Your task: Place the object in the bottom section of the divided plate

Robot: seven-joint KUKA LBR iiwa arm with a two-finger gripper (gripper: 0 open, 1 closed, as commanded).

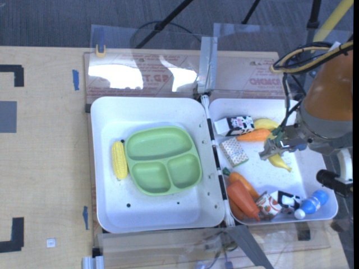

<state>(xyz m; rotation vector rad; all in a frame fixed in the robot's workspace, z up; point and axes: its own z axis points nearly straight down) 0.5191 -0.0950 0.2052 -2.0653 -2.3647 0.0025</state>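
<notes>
The gripper [273, 148] hangs among crowded items in the right bin [314, 175]: a banana [279, 161] just beneath it, a carrot [255, 135] beside it, more clutter nearer the front wall. Leftward past the divider wall [216, 156], the left bin [112, 206] offers open floor around the green divided plate [162, 160], save a corn cob [119, 159] touching its far side.

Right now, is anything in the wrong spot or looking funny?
Yes. The corn cob lies in the left bin, beside the green divided plate rather than on it. The right bin is a jumble of toy food, with a bottle lying on its side.
</notes>
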